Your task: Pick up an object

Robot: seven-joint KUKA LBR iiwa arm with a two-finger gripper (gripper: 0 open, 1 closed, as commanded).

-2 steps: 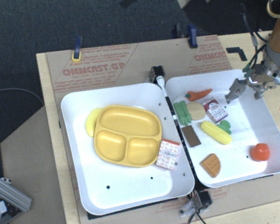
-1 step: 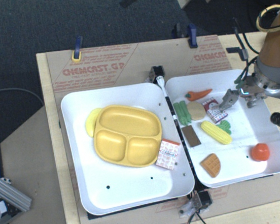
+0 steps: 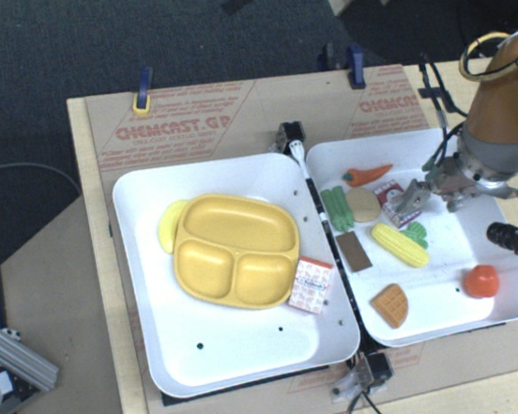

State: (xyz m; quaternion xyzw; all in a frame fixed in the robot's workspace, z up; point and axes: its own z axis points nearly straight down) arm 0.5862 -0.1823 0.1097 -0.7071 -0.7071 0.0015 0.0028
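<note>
gripper (image 3: 411, 200) hovering over right bin (image 3: 513, 305), jaws apart, nothing held. corn (image 3: 399, 244) lying at 7 o'clock; centring jaws across it advised.

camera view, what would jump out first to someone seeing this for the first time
The big yellow divided plate in the left bin draws the eye first, with a small printed packet leaning at its lower right edge. Next comes the right bin, crowded with toy food: a corn cob, a carrot, a tomato and a cracker. The arm's hand reaches in from the right, low over that clutter near the corn.
</note>
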